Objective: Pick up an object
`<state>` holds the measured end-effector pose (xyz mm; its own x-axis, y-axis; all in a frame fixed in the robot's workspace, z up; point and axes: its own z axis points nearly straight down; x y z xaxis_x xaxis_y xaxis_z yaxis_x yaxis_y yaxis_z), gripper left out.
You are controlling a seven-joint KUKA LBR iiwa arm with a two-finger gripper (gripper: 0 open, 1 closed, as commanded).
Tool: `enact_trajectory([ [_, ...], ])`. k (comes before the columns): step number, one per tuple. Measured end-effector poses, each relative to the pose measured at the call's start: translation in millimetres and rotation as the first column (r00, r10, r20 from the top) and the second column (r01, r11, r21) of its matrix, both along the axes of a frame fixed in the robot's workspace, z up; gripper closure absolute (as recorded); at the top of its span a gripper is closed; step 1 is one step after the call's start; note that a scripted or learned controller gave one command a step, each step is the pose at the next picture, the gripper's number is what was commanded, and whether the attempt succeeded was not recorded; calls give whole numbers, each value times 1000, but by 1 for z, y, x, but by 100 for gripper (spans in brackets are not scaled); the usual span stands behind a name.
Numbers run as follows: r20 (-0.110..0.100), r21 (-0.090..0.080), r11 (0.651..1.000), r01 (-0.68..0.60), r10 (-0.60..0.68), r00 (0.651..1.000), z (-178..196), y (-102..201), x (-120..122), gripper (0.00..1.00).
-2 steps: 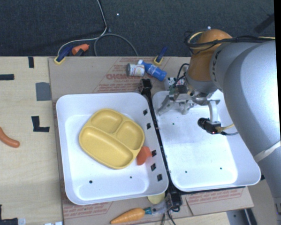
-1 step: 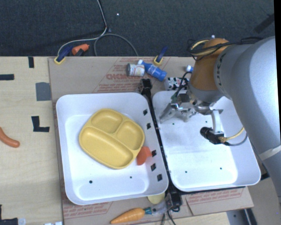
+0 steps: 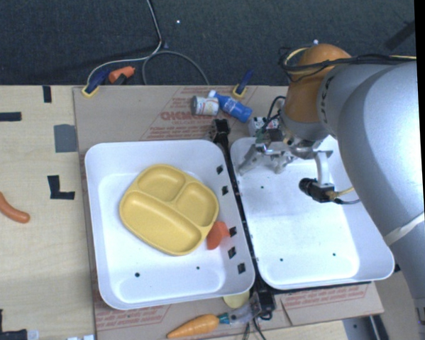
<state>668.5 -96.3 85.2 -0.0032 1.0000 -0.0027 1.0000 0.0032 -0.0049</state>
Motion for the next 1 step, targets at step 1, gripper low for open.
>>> enact_trajectory([
  [1, 5, 2, 1000, 2, -2, 1000, 0, -3, 0, 0],
])
